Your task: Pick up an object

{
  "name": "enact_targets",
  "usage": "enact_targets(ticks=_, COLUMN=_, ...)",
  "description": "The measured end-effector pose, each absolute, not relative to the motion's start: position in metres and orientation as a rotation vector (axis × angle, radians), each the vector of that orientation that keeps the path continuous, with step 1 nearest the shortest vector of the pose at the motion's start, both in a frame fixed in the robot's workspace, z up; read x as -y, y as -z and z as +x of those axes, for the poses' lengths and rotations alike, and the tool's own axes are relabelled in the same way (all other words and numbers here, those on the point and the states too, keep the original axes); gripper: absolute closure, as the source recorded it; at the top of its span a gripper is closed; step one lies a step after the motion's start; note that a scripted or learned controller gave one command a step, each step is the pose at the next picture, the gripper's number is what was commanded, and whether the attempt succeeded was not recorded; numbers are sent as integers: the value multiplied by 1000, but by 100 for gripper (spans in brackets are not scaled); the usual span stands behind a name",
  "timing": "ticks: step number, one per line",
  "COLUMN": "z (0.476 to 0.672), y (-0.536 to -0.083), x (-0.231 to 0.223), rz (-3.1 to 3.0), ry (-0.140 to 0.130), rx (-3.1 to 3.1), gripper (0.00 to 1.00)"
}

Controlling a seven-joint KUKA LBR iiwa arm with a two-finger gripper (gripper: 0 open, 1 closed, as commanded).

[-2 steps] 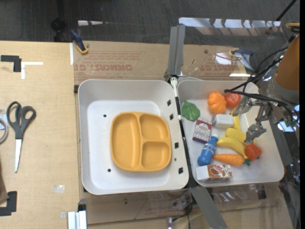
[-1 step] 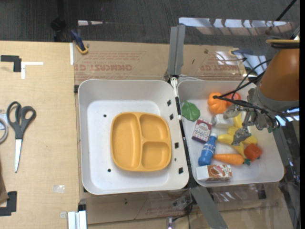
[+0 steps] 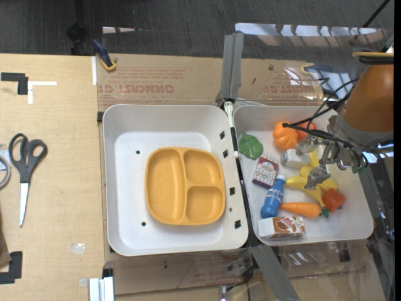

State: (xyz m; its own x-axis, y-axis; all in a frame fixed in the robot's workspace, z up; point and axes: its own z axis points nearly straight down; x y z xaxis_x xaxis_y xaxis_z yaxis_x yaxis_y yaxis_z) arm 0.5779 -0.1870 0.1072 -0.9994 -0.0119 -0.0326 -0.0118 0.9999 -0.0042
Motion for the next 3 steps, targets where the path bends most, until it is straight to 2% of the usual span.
enact_targets(ticks=1, z=582, y=-120, x=187, rz=-22, ry=13, rx=-3096, gripper=100)
enact_targets(ticks=2, z=582, y=-120, x=187, rz=-22, ry=12, rx=-3097, gripper=0)
enact_targets(ticks=3, z=536, y=-92, x=128, rz=109, ry=-1, rx=-3139, gripper=0)
